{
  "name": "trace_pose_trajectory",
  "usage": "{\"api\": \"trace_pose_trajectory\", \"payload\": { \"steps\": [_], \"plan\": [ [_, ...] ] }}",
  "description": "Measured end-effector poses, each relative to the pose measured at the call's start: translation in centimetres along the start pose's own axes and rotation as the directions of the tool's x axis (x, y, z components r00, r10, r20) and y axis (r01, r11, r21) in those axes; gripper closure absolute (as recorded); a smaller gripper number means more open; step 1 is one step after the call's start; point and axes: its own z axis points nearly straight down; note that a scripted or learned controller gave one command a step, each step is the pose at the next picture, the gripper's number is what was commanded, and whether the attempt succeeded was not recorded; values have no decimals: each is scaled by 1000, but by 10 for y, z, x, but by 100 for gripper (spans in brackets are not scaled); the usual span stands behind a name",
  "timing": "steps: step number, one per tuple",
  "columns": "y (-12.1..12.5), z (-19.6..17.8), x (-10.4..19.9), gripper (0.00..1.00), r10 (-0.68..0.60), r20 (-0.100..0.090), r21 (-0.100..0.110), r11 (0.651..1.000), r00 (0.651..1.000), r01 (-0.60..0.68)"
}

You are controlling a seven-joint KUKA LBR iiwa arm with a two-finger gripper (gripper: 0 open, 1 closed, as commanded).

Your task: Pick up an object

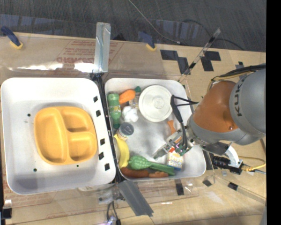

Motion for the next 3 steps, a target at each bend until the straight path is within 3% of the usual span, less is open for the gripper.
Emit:
{"api": "trace_pose_trajectory", "payload": {
  "steps": [1,2,3],
  "plan": [
    [88,-75,-69,0,18,9,-1,1000,1000,-18],
    [-3,0,-1,0,7,3,3,1000,1000,-7],
    [-7,0,3,0,-90,3,3,996,996,90]
  ]
}}
